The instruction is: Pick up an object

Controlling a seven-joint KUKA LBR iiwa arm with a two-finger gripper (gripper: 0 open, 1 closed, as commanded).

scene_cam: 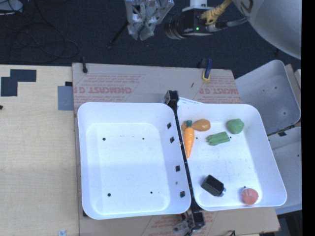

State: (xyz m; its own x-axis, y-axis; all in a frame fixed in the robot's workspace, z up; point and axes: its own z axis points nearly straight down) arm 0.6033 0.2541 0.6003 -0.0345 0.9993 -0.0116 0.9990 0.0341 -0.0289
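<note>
Gripper (143,21) raised at top edge of view, beyond far rim of both bins — finger state cannot be determined. Nothing between fingers. Right bin (266,146) holds all objects, well apart from gripper: carrot (188,140) along left wall, orange piece (201,125) touching it, green pieces (218,138) (235,126) toward far-right corner, black block (213,185) and red ball (249,196) near front edge.
</note>
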